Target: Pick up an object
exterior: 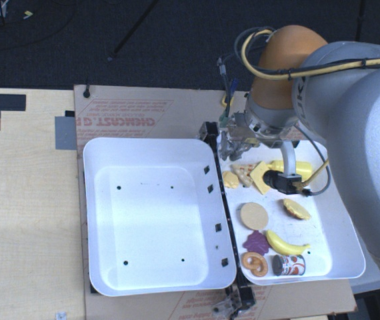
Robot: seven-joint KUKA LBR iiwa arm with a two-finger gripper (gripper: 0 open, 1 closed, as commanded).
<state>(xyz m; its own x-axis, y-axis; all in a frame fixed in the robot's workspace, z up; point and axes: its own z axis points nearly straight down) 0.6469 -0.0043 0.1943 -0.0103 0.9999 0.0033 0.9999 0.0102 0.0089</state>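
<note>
The arm was seen reaching in from the right, its claw (233, 145) lowered over the upper left corner of the right bin (340, 245), close to the divide between the two bins. That position was presumably chosen because the small pale pieces (237, 177) lay just below it — a likely target, though no object had been singled out by the task. Whether the claw was released or clenched could not be told; it was blurred and dark against the wrist hardware, and nothing was seen held in it.

The candidate objects were all gathered in the right bin: a yellow wedge (261, 176), a tan disc (254, 215), a sliced bun-like piece (297, 209), a banana (285, 244), a purple cluster (257, 243), a pretzel (255, 265) and a small can (289, 266). They were spread loosely, mostly apart, which would be judged to leave room for a descent. The left bin (103, 199) was set beside it on the tabletop (23, 205).

A yellow object (295, 169) was partly covered by a dark fitting and cable — its identity was hard to make out. The arm's bulk was cut off at the right.
</note>
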